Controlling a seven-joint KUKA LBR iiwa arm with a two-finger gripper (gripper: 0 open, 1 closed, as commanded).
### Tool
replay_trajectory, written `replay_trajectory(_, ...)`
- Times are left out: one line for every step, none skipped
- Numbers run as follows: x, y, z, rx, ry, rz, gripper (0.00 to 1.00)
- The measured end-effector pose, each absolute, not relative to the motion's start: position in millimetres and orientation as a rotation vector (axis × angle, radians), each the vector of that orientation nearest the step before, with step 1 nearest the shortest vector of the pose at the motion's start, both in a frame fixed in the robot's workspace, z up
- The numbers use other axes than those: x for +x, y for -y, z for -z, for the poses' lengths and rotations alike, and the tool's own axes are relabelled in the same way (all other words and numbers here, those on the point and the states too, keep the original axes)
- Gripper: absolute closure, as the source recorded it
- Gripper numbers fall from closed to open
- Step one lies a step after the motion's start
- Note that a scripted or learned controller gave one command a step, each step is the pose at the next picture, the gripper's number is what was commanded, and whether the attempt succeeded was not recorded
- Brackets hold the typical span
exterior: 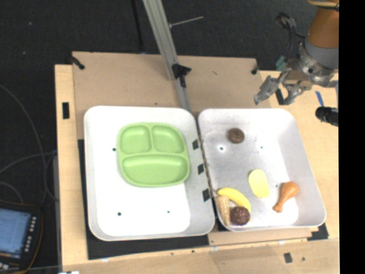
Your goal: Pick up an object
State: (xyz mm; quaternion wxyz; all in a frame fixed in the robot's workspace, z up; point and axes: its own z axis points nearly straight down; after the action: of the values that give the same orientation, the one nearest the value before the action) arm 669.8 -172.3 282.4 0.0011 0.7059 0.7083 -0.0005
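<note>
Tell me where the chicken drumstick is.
The chicken drumstick lies in the right bin, near its front right corner, just right of the yellow oval piece.

green divided plate (154, 154) in left bin (102, 210) | metal pole (162, 36) behind | screen, perhaps a tablet (17, 233), lower left

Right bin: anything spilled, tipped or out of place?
Nothing stands out. In the right bin, the brown ball, yellow slice, drumstick, banana and dark round piece all lie inside the walls. The gripper hovers beyond the far rim.
</note>
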Motion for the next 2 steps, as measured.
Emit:
replay_trajectory(669.8, 172, -282, 2.215, -2.225, 0.003, 0.0)
replay_trajectory(663.5, 174, -239, 2.222, -2.221, 0.006, 0.0)
